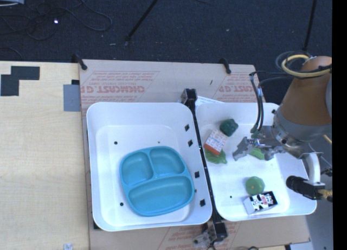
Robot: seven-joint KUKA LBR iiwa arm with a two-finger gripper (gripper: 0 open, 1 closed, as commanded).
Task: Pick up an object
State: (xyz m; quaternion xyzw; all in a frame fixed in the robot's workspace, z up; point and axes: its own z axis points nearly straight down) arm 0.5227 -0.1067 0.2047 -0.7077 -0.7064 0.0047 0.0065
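Right bin (295, 203): gripper (245, 149) hovered with fingers spread, holding nothing, beside orange-white carton (216, 142); green ball (255, 184) nearer. Left bin (103, 135): blue tray (156, 180).

Two shallow white bins sit side by side: the left bin (103, 135) holds one blue divided plate (156, 180). The right bin (293, 203) holds four things: one dark green block (229, 127), one small orange-and-white box (216, 142), one green ball (255, 184) and one black-and-white card (261, 202).
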